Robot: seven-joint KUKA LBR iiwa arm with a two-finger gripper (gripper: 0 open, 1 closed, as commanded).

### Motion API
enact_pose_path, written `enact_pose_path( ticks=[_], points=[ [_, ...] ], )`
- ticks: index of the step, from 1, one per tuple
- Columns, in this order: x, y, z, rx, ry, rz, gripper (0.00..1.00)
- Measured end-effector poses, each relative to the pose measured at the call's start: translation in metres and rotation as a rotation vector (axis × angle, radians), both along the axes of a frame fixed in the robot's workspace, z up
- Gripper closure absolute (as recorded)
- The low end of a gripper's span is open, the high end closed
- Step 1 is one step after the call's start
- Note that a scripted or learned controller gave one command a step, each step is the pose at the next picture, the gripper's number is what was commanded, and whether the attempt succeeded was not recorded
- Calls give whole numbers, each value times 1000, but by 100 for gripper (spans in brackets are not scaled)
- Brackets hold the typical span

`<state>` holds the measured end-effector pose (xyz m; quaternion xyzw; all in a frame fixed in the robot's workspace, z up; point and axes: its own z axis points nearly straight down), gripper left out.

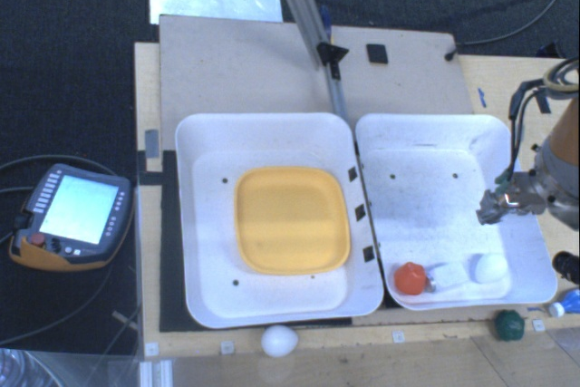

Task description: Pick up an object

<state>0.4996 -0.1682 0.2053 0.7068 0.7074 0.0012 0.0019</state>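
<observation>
1. My tool [497,206] sits over the right edge of the right bin [426,136], above its floor, with the arm [557,168] reaching in from the right. It is too small and blurred here for me to tell whether it is apart or together, and I can make out nothing between its tips.

2. The things I could pick lie along the near wall of the right bin: an orange ball [410,278] at the near-left corner, a small clear or pale piece [446,276] just to its right, and a white rounded object [489,267] further right. The white one is nearest my tool, on the near side of it.

3. The left bin [204,195] holds a yellow plate [293,219] lying flat in its middle.

4. Outside the bins, a white egg-shaped object [279,341] rests on the desk [426,349] near the left bin, and a dark green ball [509,324] lies near the right bin's near-right corner. A handheld control pendant [68,215] lies far left on the floor.

5. As I judge it, the pick is not yet made: every object rests where it lies, and lowering, closing and lifting are all still to do.
</observation>
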Motion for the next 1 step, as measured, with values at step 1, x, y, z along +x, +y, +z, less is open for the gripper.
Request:
enact_pose_path(
  ticks=[1],
  points=[
    [1, 0, 34, 0, 1, 0, 100]
  ],
)
